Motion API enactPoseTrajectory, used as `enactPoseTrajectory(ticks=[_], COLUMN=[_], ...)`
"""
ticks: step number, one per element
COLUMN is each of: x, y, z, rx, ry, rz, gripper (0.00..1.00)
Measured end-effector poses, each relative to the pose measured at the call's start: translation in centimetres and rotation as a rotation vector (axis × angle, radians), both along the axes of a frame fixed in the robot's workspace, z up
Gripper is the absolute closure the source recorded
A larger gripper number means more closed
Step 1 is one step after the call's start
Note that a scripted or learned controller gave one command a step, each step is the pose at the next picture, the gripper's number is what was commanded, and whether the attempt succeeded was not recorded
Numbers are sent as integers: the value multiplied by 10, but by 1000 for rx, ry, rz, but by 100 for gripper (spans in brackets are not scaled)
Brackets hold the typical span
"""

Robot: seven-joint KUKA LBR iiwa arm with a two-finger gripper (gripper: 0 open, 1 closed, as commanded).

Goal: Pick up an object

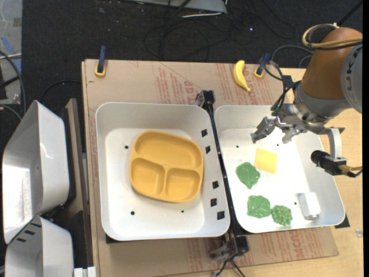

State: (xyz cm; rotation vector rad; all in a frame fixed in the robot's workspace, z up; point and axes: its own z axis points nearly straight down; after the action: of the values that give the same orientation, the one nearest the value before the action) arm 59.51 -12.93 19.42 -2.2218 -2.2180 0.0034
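The right bin [323, 180] holds a pale yellow block [266, 160], a green leafy piece [248, 175], a second green leafy piece [259, 206], a bumpy green item [281, 214] and a small white-grey object [308, 205]. My gripper [273, 134] hangs over the bin's far part, just beyond the yellow block. Its two fingers stand apart, open, with nothing between them. The orange-banded wrist [331, 68] rises behind it at the right.
The left bin [109, 154] holds a yellow divided plate [167, 166]. A toy banana [241, 75] lies on the cardboard behind the right bin. Blue clamps grip the board's far edge. White tubs [31, 166] stand at the far left.
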Motion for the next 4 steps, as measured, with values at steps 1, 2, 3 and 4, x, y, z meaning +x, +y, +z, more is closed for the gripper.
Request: enactPoseTrajectory(ticks=[1, 2, 3, 4], x=[3, 2, 3, -2], y=[0, 0, 0, 0], z=[-43, -96, -84, -40], rx=[0, 0, 0, -1], ry=[0, -1, -4, -7], rz=[0, 0, -1, -1], gripper=[0, 0, 100, 100])
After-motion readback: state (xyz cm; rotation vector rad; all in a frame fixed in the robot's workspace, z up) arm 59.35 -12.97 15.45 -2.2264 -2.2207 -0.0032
